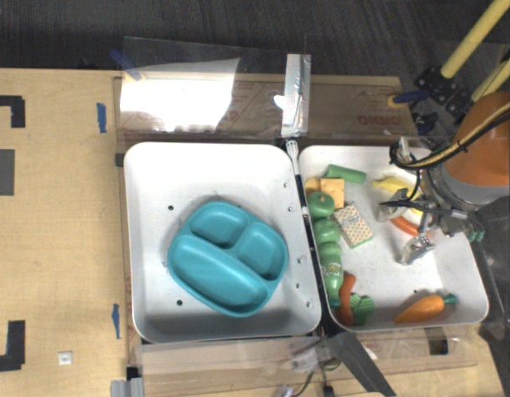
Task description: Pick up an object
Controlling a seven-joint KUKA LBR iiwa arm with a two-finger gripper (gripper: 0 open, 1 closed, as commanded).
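A: From where does the camera look?

B: From above the bench [48, 222], fixed, looking down at a slant. The far side of the bench is at the top.

A: How near is it?

B: Far enough to take in the left bin [147, 180] and the right bin [469, 279] whole. The arm [486, 151] enters from the right.

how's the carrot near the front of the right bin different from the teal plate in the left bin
The carrot is orange with a green top, small and tapered; the teal plate is one colour, far larger, rounded, split into three compartments. The carrot lies among other toy foods; the plate sits alone. Both rest on white bin floors.
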